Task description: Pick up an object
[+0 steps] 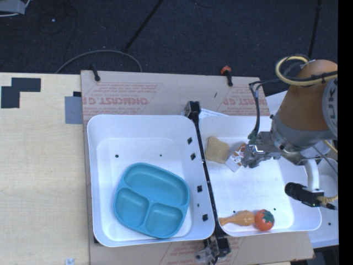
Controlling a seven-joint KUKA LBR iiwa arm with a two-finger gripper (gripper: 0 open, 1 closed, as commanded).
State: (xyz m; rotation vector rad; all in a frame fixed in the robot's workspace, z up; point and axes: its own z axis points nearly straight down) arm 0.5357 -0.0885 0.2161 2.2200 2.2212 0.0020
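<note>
- Light wooden bench (38,175) across the view's left, with a printed cardboard sheet (143,95) under both bins.
- Left white bin (102,131), shallow, holding a blue divided tray.
- Right white bin (292,211), hard against the left one, a black divider strip (201,170) running along the shared edge.
- Grey arm with its orange band (309,98), reaching in from the view's right and leaning down over the right bin's upper half (cables looped around the wrist).
- Blue divided tray (151,199), three compartments, lying flat in the lower middle of the left bin, slightly rotated.
- Tan block (217,149) in the upper left of the right bin, close to the divider strip, just left of the gripper.
- Gripper (247,158), low in the right bin beside the tan block; too cluttered at the tip to judge its state, so cannot tell, and nothing clearly caught in it.
- Small pale, patterned item (237,158) at the gripper's tip, touching or just beside it (hard to identify).
- Tan gourd-shaped toy (238,220) along the right bin's near wall, lying on its side.
- Orange-red tomato-like toy (265,220), touching the gourd-shaped toy's right end.
</note>
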